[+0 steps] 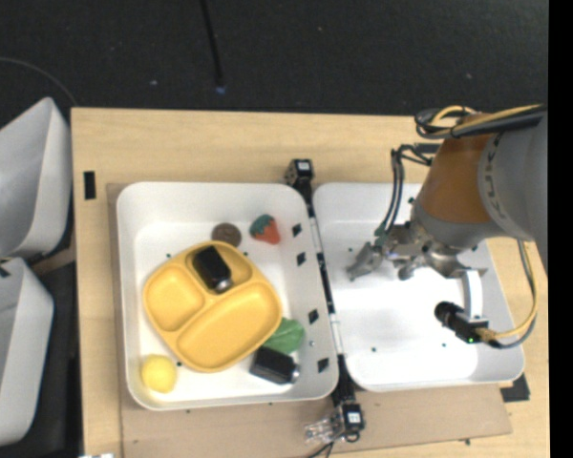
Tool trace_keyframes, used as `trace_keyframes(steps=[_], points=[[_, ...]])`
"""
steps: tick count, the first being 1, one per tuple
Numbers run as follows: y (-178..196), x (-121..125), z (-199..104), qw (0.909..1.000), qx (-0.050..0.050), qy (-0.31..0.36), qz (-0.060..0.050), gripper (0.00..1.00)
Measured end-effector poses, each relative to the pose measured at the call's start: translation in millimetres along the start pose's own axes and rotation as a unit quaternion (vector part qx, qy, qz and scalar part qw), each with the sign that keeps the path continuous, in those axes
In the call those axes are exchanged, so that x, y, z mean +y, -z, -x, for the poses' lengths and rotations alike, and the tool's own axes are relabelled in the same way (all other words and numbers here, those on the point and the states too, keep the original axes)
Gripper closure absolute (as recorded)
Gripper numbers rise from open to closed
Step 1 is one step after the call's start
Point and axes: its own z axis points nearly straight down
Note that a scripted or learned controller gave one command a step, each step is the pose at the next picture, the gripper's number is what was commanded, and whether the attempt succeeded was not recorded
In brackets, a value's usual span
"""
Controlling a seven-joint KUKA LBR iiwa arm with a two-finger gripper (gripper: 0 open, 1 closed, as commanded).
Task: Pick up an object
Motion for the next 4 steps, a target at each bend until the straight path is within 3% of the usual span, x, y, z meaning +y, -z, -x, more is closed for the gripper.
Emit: trace_keyframes(steps=[1,2,4], points=[[-22.2,-0.2,1.0,1.0000,0.000,0.000,0.001,0.00],[-9.8,0.9,2.0,1.0000,0.000,-0.003,0.003,1.00],[84.5,-3.0,-3.8,1.0000,-0.001,0.004,0.005,1.00]])
